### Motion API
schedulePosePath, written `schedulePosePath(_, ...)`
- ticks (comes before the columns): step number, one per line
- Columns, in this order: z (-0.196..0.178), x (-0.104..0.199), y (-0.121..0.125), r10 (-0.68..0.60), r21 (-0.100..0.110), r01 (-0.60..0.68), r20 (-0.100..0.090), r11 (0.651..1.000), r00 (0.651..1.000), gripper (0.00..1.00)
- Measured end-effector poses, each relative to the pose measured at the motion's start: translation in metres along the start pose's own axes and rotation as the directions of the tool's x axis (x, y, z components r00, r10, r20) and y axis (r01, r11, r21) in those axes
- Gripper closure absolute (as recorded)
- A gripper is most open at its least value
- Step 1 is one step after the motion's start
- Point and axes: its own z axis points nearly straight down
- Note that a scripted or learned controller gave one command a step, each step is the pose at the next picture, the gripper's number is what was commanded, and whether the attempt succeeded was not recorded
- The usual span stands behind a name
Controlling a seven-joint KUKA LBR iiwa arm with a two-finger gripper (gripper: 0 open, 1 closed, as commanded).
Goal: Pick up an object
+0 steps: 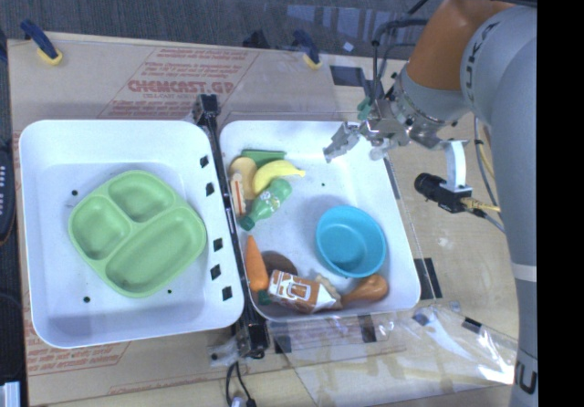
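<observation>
The right bin [394, 213] holds all the loose objects, bunched along its left and lower sides. A yellow banana [274, 173] lies curved near the upper left of that bin, with a dark green piece [262, 156] just above it and a green bottle-like toy [265, 204] just below it. A blue bowl [350, 241] sits upright toward the bin's lower right, apart from the banana. Along the bottom edge lie an orange carrot [255, 265], a dark brown rounded item [279, 263], a small orange-and-white carton [298, 291] and a brown-orange item [369, 288] touching the bowl's lower rim.

The gripper [339, 146] hangs over the upper right corner of the right bin, its 2 fingers slightly parted and pointing toward the left of the frame, with nothing between them. Behind it the grey arm [497, 58] with its orange band fills the upper right of the frame.

The left bin [36, 168] holds 1 light green divided plate [137, 232] with 3 compartments. Both bins rest on a cardboard sheet [182, 81] with red print, clamped at the top edge by blue clips [41, 42].
</observation>
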Motion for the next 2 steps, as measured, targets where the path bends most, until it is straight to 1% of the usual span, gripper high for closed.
schedulePosePath(1,0.132,-0.012,-0.048,-0.076,-0.001,0.076,0.0,0.997,0.997,0.0)
schedulePosePath(2,0.121,0.031,-0.096,0.217,-0.059,-0.216,0.005,0.975,0.976,0.0)
